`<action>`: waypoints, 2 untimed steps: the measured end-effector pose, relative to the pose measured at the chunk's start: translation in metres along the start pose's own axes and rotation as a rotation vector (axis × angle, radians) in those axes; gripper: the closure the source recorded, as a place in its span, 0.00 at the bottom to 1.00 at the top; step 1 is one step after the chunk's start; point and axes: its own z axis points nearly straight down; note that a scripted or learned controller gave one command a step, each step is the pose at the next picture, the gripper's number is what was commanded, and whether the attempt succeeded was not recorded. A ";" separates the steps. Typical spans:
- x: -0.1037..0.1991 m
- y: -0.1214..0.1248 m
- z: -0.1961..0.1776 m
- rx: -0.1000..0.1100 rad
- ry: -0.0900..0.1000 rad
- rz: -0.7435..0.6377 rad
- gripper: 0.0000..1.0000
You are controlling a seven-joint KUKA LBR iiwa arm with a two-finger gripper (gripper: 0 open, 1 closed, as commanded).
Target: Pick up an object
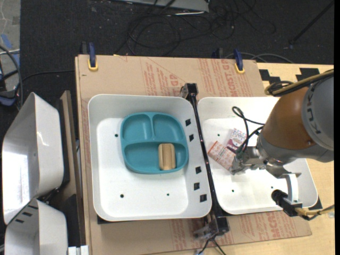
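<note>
Small packets [227, 145] (pink/white wrappers, printing unreadable) lie in the right bin [255, 201], toward its left-centre. Gripper [240, 162] sits just at their 4 o'clock, tip down among them; can't tell whether it's spread or pinching anything. Arm [297, 126] comes in from 3 o'clock, orange band above the wrist, covering much of that bin.

Left bin [106, 195] at 9 o'clock of the packets: teal divided plate [138, 142] with a tan block [167, 156] in its lower-right compartment.

Both bins rest on a cardboard sheet [159, 73], clamped at 12 o'clock. Dark floor beyond, with cables [159, 23].
</note>
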 end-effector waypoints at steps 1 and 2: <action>-0.007 -0.003 -0.046 0.001 -0.005 0.000 1.00; -0.015 -0.004 -0.092 -0.001 -0.005 -0.002 1.00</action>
